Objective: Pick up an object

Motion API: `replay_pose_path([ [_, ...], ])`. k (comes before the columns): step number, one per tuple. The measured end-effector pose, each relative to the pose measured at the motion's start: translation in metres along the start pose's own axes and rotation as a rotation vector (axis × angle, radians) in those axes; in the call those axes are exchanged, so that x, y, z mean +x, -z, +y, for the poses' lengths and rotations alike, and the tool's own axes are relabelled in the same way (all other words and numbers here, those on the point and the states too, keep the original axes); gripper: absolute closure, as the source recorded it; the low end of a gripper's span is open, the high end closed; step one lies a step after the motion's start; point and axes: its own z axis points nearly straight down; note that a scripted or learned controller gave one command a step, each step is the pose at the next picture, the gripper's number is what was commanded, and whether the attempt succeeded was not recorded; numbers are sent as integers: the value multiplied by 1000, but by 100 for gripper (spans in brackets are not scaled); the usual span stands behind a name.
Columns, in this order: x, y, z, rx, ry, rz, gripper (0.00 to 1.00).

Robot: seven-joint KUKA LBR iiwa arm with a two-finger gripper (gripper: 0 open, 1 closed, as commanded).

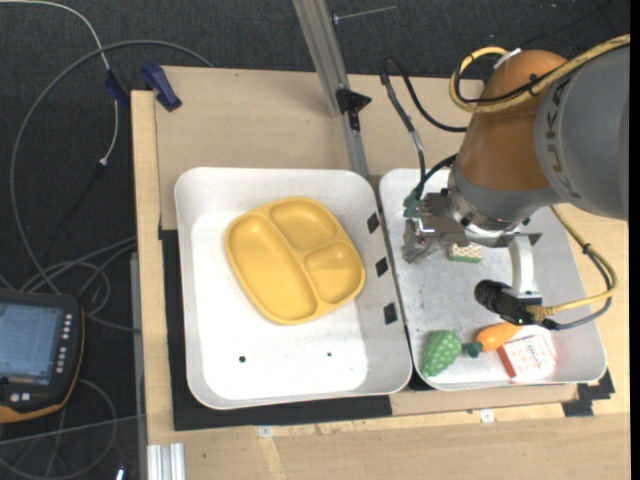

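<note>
Here the green toy [440,352] lies well below the pincer [425,233].

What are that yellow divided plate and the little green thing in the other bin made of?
The yellow plate looks like moulded plastic: one even colour, smooth rounded compartment walls, a soft sheen. The green thing seems a toy, plastic or rubber with a bumpy matte surface; the view is too coarse to tell which.

I am hanging over speckled, matt white plastic bins [200,368]. Left of my glossy orange band [505,128], a smooth yellow plastic plate [293,258] is shining softly; the bench [250,118] is looking like bare wood.
</note>
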Motion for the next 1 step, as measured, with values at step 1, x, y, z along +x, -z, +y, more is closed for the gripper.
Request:
replay_pose_path([
  [1, 53, -4, 0, 0, 0, 0, 100],
])
